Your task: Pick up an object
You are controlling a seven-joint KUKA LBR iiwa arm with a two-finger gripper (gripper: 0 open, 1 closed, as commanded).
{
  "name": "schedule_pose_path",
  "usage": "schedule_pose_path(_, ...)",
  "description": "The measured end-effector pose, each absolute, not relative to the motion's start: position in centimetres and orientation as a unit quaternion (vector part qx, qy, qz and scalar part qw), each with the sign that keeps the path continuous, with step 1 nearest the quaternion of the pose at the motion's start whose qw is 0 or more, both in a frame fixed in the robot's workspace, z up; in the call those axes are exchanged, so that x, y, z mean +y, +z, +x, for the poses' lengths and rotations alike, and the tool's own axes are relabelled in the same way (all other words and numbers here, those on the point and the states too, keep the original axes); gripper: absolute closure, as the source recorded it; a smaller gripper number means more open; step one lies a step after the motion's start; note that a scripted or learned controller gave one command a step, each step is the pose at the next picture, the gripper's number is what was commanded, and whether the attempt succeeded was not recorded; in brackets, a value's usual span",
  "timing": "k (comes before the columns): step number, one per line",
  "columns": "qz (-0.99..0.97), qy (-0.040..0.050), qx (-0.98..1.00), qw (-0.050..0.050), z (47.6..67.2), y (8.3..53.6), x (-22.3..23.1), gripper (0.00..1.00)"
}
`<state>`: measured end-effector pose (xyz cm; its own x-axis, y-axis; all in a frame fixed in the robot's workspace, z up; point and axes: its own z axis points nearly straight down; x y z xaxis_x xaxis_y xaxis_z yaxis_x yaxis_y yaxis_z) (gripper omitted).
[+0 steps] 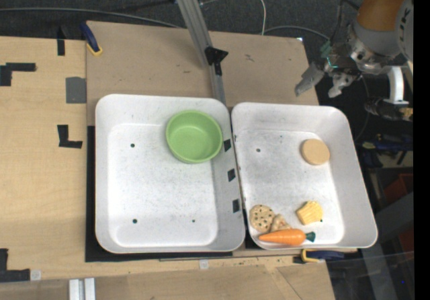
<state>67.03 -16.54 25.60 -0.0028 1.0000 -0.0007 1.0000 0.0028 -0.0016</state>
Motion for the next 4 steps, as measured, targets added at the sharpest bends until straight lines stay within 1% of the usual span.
schedule_pose_path(1, -0.706, 0.0011, -0.708, 0.000, 67.0, 25.6, -16.6, 0.00)
schedule_pose_path(2, -0.706, 0.0023, -0.708, 0.002, 66.1, 20.7, -16.1, 0.00)
schedule_pose_path(3, -0.706, 0.0027, -0.708, 0.003, 65.6, 14.3, -15.7, 0.00)
schedule_pose_path(4, -0.706, 0.0025, -0.708, 0.002, 65.4, 8.8, -15.6, 0.00)
